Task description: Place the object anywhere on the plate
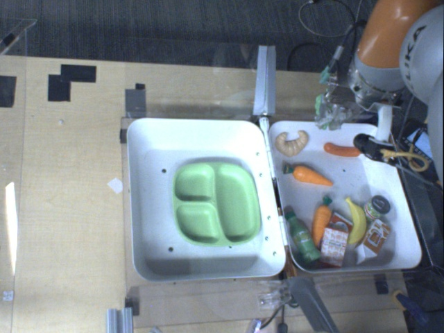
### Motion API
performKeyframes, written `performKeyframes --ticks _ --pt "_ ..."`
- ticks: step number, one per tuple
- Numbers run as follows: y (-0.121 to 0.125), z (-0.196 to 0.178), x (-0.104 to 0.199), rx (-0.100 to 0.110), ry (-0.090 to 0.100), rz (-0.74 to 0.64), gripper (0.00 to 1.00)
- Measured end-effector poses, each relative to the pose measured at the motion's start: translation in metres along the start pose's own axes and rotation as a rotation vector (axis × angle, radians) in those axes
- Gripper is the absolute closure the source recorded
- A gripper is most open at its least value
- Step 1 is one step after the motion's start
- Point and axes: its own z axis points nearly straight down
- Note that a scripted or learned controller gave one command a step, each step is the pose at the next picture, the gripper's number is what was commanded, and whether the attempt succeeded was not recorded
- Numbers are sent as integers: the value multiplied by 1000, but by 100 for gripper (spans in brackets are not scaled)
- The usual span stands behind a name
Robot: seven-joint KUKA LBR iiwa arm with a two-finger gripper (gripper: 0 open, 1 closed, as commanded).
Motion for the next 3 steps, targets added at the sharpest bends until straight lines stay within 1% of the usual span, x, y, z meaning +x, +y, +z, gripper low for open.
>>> performKeyframes --ticks 1,2,3 --pt "-33 27 80 0 3 -198 100" --pt "-58 24 126 2 3 -195 100" --pt "-88 3 185 1 4 -212 100"
